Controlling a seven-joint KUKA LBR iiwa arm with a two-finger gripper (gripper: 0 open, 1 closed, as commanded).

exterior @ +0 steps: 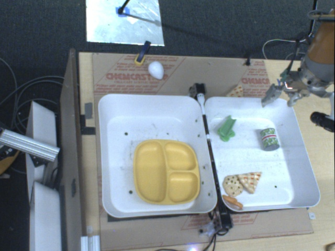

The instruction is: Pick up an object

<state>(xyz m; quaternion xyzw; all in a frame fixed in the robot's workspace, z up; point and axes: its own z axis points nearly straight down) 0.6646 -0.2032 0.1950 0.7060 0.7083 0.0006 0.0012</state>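
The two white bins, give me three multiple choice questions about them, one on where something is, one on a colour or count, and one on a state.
1. Where does the yellow divided plate lie?
A. in the left bin
B. in the right bin
C. on the cardboard behind the bins

2. What colour is the toy near the dividing wall in the right bin?
A. red
B. green
C. blue

3. How does the gripper stand?
A. shut on the small can
B. pressed into the yellow divided plate
C. open above the right bin's far corner, holding nothing

Answers:
1 A, the plate fills the front of the left bin.
2 B, the green toy is plainly green.
3 C, the jaws are spread with nothing between them, and the can lies apart on the bin floor.
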